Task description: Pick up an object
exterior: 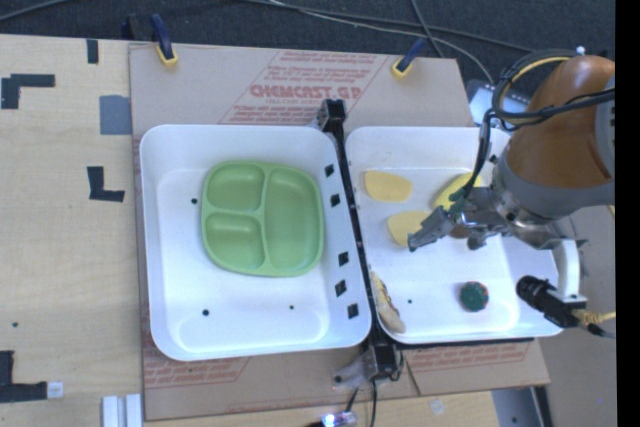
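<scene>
Cardboard sheet (300, 80) reads "CHEMCAST GP" — red print.

Green divided plate (264, 218); white bins (165, 215); yellow pieces (386, 185); dark green ball (473, 294); orange-banded arm (565, 130).

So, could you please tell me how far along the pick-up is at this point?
Done: the arm has reached into the right bin, its gripper low over the yellow pieces. In hand: nothing visibly lifted. Left: securing and raising an object; the yellow pieces, the dark green ball and the green divided plate all lie in the bins.
</scene>
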`<state>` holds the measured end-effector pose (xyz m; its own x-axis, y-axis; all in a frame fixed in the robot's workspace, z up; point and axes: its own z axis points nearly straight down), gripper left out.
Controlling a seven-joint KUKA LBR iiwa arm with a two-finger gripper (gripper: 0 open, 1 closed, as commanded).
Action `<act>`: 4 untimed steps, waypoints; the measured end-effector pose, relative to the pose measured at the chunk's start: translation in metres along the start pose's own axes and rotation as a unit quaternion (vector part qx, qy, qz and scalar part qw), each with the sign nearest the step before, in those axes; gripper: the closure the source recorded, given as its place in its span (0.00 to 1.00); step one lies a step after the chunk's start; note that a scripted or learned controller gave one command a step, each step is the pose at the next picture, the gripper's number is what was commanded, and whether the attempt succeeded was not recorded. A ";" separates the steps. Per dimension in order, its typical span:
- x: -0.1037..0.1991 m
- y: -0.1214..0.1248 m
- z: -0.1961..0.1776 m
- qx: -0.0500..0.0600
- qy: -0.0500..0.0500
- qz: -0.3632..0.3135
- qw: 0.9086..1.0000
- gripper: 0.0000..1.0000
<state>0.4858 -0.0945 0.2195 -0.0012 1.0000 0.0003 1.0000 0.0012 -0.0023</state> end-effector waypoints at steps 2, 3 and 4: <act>0.001 0.014 0.119 0.003 0.000 0.000 1.000 0.00; -0.001 0.015 0.134 -0.003 -0.003 0.002 1.000 0.00; 0.000 0.015 0.123 -0.003 -0.002 0.001 1.000 1.00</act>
<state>0.5007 -0.0947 0.0961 0.0009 1.0000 -0.0037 1.0000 -0.0009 0.0036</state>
